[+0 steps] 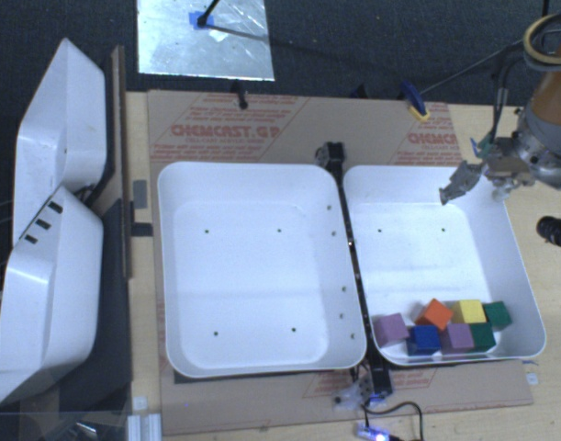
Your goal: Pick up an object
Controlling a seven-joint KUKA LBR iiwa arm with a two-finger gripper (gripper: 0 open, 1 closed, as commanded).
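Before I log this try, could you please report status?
Two-finger gripper above right bin's far edge, holding nothing. Small coloured cubes clustered in right white bin, near corner. Nothing in the way.

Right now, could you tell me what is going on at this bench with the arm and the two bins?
The KUKA arm reaches in from the right, its gripper hanging over the far edge of the right bin with nothing between its fingers. The coloured blocks, among them an orange block and a yellow block, sit clustered in that bin's near corner. The left bin sits alongside.
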